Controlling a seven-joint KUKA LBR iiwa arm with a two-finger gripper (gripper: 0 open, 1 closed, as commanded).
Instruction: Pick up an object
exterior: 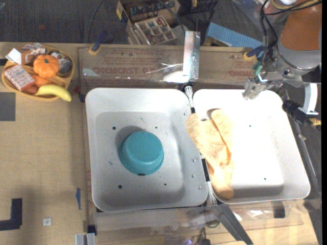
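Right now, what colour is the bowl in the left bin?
Teal; the bowl shows best in the camera view, upside down.

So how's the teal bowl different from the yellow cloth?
The teal bowl is round, rigid and lies upside down in the middle of the left bin. The yellow cloth is soft and crumpled, draped along the left wall of the right bin. Neither touches the claw.

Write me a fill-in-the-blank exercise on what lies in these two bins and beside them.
1. The teal bowl sits upside down in the ____ bin.
2. The yellow-orange cloth lies along the ____ edge of the right bin.
3. The gripper hangs over the right bin's ____ rim.
4. The basket at top left holds a yellow ____.

Missing words: left; left; far; banana
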